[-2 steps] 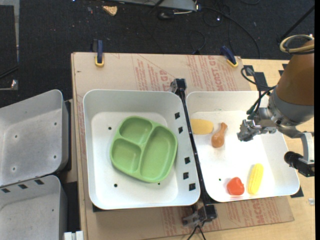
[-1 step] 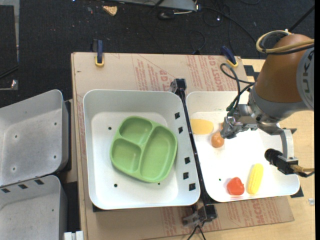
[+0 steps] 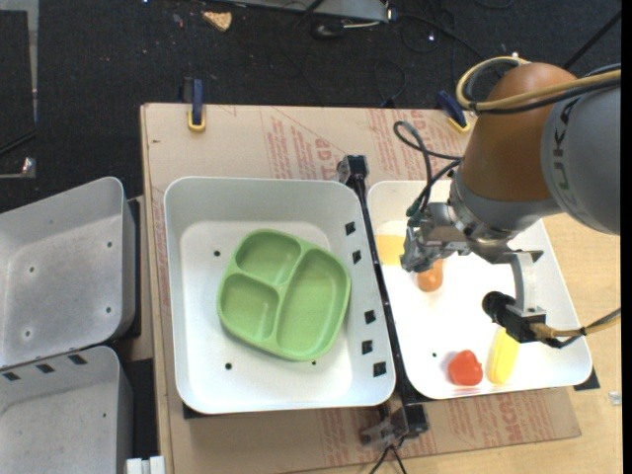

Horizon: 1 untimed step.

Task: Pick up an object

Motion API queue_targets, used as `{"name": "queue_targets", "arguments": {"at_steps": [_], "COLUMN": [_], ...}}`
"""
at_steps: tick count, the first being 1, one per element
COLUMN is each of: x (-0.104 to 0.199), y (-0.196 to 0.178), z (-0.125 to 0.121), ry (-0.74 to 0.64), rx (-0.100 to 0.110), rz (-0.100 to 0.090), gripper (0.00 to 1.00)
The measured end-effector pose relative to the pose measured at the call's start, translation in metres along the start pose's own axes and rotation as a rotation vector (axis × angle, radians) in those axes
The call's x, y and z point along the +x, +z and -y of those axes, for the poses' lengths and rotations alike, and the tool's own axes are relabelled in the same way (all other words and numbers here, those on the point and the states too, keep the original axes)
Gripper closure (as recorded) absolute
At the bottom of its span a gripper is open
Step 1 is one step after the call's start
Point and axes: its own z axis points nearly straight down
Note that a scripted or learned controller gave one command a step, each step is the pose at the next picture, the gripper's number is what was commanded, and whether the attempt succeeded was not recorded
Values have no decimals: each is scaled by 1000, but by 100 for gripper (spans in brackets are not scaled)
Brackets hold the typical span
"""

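In the right bin (image 3: 553, 275) my gripper (image 3: 423, 253) hangs over the upper left part, reaching down from the grey and orange arm. A small orange ball-like object (image 3: 430, 280) lies just below the gripper's tip, partly covered by it. A pale yellow object (image 3: 389, 245) sits at the gripper's left, against the bin's left wall. Near the bin's front edge lie a red object (image 3: 465, 367) and, touching it on the right, a yellow oblong object (image 3: 502, 357).
The left bin (image 3: 197, 363) holds a green plate (image 3: 285, 294) with three compartments. A black divider (image 3: 373, 284) with clips runs between the bins. A black cable fitting (image 3: 512, 314) hangs from the arm over the right bin. White trays (image 3: 59, 265) lie off the bench at the left.
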Motion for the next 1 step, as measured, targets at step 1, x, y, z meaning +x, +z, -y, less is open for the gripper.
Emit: {"name": "queue_targets", "arguments": {"at_steps": [1], "x": [62], "y": [-1], "z": [7], "ry": [1], "rx": [0], "rz": [0], "gripper": [100]}}
